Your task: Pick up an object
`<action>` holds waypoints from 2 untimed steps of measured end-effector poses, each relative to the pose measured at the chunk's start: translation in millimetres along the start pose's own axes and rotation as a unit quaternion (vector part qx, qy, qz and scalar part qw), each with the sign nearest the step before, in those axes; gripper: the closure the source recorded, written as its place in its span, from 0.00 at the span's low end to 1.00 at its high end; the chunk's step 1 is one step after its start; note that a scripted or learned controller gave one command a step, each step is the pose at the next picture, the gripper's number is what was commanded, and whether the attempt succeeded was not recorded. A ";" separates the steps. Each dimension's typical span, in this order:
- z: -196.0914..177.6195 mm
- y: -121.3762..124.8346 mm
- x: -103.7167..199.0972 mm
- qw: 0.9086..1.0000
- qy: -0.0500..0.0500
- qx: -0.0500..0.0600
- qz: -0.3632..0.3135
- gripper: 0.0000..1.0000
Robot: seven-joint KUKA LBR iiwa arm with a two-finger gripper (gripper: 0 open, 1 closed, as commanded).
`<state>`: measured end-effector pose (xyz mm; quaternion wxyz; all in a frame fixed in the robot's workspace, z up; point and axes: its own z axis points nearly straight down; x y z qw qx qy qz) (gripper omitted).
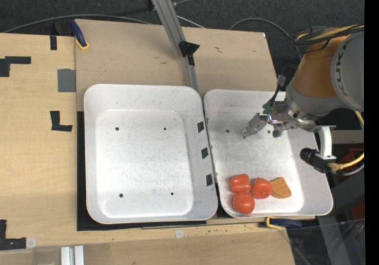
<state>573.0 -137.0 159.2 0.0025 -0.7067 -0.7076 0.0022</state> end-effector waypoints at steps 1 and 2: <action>64.3 -2.6 4.7 1.000 0.000 0.001 0.000 0.00; 50.6 -0.9 4.6 1.000 0.000 -0.002 0.000 1.00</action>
